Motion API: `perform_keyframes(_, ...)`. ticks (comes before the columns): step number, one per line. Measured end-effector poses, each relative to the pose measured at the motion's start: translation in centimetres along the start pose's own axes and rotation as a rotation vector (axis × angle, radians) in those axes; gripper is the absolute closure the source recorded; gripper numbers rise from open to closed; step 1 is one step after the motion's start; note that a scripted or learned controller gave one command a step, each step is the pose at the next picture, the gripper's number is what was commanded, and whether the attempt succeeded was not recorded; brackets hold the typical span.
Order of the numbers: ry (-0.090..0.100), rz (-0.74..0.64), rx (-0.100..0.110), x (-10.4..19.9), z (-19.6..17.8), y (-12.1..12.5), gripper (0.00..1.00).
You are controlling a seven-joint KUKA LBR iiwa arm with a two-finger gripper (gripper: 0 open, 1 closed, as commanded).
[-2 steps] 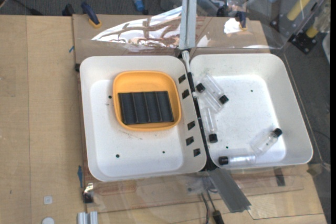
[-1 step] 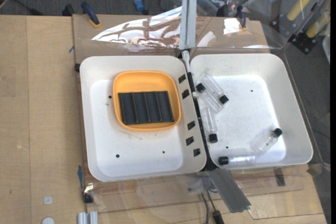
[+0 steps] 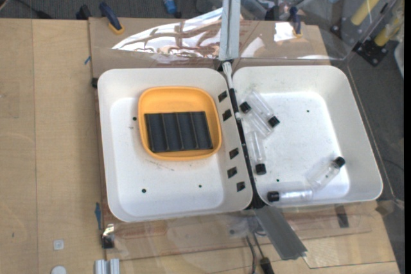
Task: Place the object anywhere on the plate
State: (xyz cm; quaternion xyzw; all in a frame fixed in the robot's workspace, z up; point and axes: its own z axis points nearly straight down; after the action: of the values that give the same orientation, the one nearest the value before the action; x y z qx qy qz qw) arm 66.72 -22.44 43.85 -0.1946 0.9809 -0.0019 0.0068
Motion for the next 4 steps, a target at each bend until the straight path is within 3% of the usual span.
perform_keyframes(4,-0.002,-1.481,-0.006,-0.17,0.13,0.24,1.0)
